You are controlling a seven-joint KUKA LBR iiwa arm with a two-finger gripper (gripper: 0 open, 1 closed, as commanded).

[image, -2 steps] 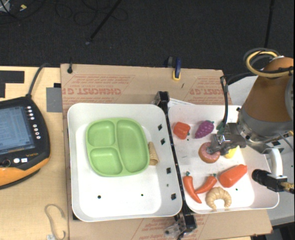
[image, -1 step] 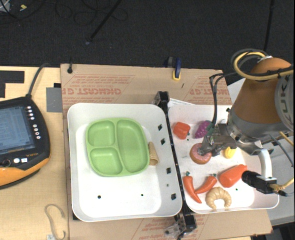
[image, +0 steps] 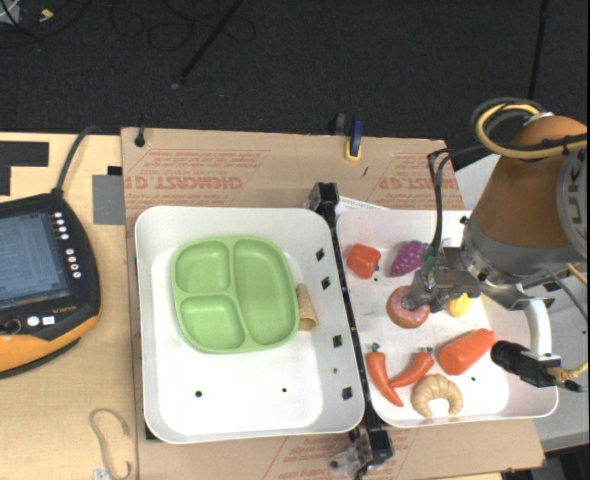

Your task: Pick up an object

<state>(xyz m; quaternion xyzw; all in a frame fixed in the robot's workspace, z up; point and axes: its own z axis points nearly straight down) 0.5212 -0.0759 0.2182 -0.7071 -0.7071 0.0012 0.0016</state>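
Croissant (image: 437,395) nearest the camera, at the front edge of the right bin (image: 535,404). Just beside it, to the left, two red chili peppers (image: 395,374), touching at their stems. Orange carrot-like piece (image: 465,351) just behind the croissant, tilted up to the right. Farther back, pink-frosted doughnut (image: 408,308) flat on the bin floor, with jaws (image: 427,290) directly over its right rim; spread or pressed together: cannot tell, tips hidden by the wrist. Small yellow piece (image: 459,305) just right of the doughnut. Purple grape bunch (image: 408,258) and red pepper (image: 362,260) toward the back wall. Left bin (image: 175,388): green three-compartment plate (image: 233,294), with a tan waffle cone (image: 306,307) touching its right edge. Teach pendant (image: 30,278) on the table (image: 105,363), far left. Cardboard sheet (image: 235,168) beneath both bins.
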